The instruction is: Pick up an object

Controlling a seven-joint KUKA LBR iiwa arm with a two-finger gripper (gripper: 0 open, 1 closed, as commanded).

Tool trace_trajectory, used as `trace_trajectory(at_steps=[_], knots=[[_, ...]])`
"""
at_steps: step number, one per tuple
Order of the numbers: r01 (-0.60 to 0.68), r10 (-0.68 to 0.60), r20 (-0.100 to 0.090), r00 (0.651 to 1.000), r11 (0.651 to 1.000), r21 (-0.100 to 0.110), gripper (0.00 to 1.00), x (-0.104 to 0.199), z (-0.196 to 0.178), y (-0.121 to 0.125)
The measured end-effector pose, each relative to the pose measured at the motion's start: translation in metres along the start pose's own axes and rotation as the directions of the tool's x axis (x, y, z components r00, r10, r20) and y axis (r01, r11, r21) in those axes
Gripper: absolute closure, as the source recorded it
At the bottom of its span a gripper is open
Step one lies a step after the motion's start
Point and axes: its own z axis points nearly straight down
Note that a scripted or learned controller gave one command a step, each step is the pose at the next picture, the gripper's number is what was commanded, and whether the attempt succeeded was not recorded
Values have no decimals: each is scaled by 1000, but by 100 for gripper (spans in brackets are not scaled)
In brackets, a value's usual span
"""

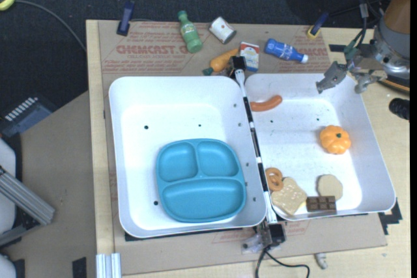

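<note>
The right bin [365, 133] holds an orange sausage [266, 103] near its far left corner and an orange pumpkin [334, 139] toward its right side. Along its near edge lie a pretzel [273, 176], a slice of toast [288, 197], a round cookie [330, 186] and a chocolate bar [320, 204]. My gripper [343, 79] hangs over the far right corner of this bin, well behind the pumpkin. Its fingers are spread open with nothing between them.
The left bin [130, 114] carries a blue divided plate [200, 179]. Behind the bins on the board lie a green bottle [189, 32], a white can [222, 29], a small carton [248, 55], a blue bottle [285, 51] and a carrot [221, 62].
</note>
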Motion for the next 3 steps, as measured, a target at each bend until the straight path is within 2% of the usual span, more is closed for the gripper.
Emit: trace_trajectory(at_steps=[1, 2, 3], knots=[[-1, 1, 0, 1000, 1000, 4, 0, -43, 96, -19], [1, -1, -1, 1000, 1000, 3, 0, -12, 159, -39], [-1, 1, -1, 1000, 1000, 2, 0, 13, 160, -84]])
